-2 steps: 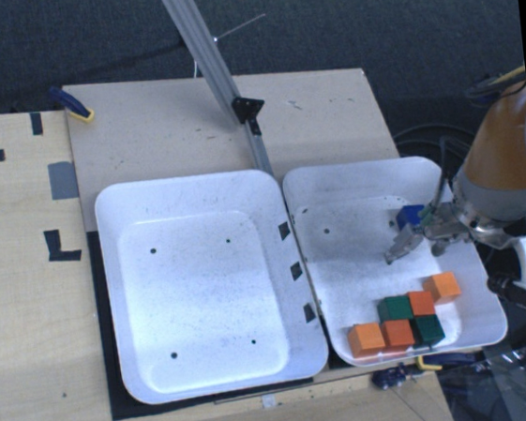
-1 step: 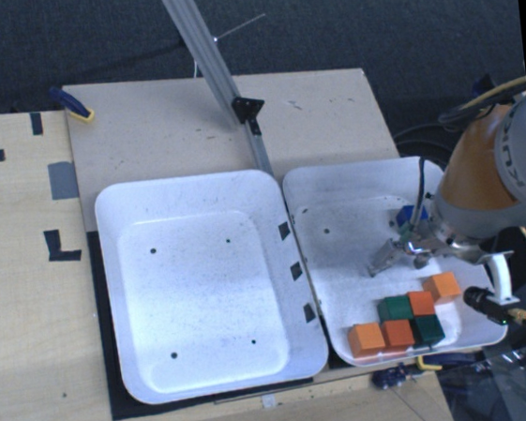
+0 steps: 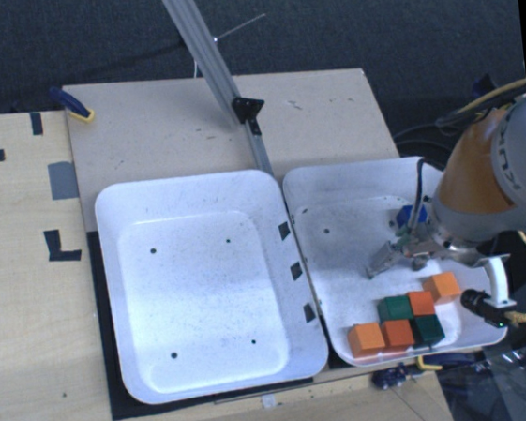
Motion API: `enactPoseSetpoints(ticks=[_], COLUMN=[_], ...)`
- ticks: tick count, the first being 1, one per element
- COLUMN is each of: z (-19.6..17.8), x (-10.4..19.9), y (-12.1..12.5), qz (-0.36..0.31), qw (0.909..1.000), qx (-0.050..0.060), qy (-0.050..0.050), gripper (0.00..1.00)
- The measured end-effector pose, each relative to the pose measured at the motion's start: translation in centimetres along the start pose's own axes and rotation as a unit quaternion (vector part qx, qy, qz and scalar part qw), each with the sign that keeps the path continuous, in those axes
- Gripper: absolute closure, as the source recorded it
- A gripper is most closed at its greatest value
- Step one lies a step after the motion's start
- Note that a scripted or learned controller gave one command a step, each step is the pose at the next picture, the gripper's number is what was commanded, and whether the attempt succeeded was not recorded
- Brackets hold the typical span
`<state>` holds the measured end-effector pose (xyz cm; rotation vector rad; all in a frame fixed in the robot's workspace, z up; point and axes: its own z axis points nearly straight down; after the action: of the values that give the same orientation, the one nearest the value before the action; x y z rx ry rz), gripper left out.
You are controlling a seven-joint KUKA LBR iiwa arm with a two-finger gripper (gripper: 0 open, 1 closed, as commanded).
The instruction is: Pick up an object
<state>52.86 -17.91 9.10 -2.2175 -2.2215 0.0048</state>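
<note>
Several small blocks lie in the near right corner of the right bin [image 3: 337,196]. Among them are an orange block [image 3: 365,337], a second orange block [image 3: 399,333], a green block [image 3: 396,308], a dark green block [image 3: 429,328] and an orange block [image 3: 445,285] farther right. My gripper [image 3: 380,263] is low over the bin's floor, just above and to the left of the pile, with bare floor under its tip. No block is seen in it. Something small and blue [image 3: 409,216] shows beside the wrist.
The left bin [image 3: 195,279] lies alongside, its raised rim meeting the right bin's. A slanted metal rail [image 3: 213,59] crosses the bench behind the bins. The grey arm with its orange band [image 3: 472,181] covers the right bin's far right side.
</note>
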Motion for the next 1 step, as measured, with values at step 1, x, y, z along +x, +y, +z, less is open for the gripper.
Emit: enactPoseSetpoints(ticks=[1], z=[-1.01], x=[0.07], y=[0.01], qz=[-0.001], qw=[1.0000], qx=[0.000], qy=[0.001], gripper=[1.00])
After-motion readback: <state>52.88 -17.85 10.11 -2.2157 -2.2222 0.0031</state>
